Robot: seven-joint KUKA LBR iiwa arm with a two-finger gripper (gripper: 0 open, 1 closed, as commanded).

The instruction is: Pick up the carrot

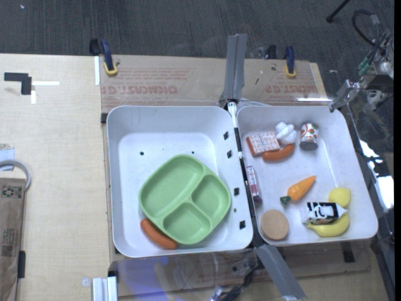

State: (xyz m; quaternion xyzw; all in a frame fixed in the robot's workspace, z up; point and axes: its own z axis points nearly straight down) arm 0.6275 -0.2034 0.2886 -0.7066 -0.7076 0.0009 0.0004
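On the pale wooden tabletop [56, 168] we see two white bins side by side, backed by cardboard held with clamps, dark floor beyond. In the right bin [360, 168] the carrot [301, 187] lies tilted near the middle, between a sausage [278, 154] above and a banana [329, 227] below, with a round cookie [274, 224] nearby. The left bin [125, 137] holds a green divided plate [185, 199]. As for the pincer, we cannot tell its state.
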